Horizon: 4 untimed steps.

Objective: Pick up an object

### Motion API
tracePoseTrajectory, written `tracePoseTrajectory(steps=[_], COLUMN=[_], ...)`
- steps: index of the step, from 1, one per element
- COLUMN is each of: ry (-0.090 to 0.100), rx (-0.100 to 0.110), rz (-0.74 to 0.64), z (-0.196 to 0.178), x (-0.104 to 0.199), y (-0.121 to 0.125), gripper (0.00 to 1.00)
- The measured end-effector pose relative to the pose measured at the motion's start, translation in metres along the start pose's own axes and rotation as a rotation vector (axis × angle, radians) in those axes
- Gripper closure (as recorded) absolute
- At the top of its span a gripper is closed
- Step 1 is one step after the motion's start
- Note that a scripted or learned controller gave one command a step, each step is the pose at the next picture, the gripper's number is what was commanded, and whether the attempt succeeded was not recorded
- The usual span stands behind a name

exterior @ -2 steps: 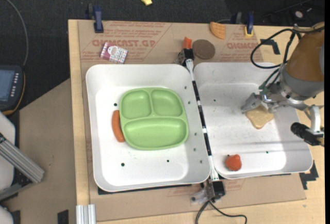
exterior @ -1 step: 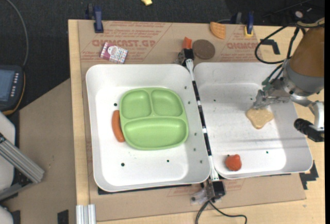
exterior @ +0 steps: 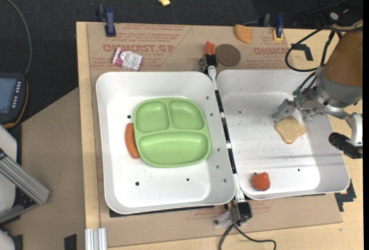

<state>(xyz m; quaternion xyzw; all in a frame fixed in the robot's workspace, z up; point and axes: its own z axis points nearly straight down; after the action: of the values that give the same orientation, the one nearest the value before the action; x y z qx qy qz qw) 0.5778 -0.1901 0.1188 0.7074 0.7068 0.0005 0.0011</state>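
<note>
A tan, bread-like lump (exterior: 289, 130) lies in the right bin (exterior: 323, 180), toward its right middle. My gripper (exterior: 297, 113) hangs at the lump's far edge, its grey fingers spread to either side and open; nothing sits between them. A small red, tomato-like object (exterior: 261, 181) rests near the right bin's front left corner. In the left bin (exterior: 115, 128) sits a green divided plate (exterior: 171, 132), with an orange sausage-shaped piece (exterior: 132, 140) lying along the plate's left side.
On the cardboard behind the bins lie a brown disc (exterior: 228, 55), a small orange piece (exterior: 209, 47), a tan wedge (exterior: 244, 33) and a pink-white packet (exterior: 127, 59). Blue clamps (exterior: 108, 19) grip the back edge. Black cables loop near the arm (exterior: 345, 70).
</note>
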Motion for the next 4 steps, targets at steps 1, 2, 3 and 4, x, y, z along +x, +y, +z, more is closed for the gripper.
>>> tracePoseTrajectory(steps=[1, 2, 3, 4], ry=[-0.002, -0.005, -0.007, -0.004], rx=[0.0, -0.01, -0.015, -0.008], rz=[-0.002, 0.0, -0.003, -0.003], z=[0.033, 0.019, -0.066, -0.127], x=[0.017, 0.015, -0.031, -0.034], y=[-0.004, -0.001, 0.083, 0.091], gripper=[0.0, 1.0, 1.0, 1.0])
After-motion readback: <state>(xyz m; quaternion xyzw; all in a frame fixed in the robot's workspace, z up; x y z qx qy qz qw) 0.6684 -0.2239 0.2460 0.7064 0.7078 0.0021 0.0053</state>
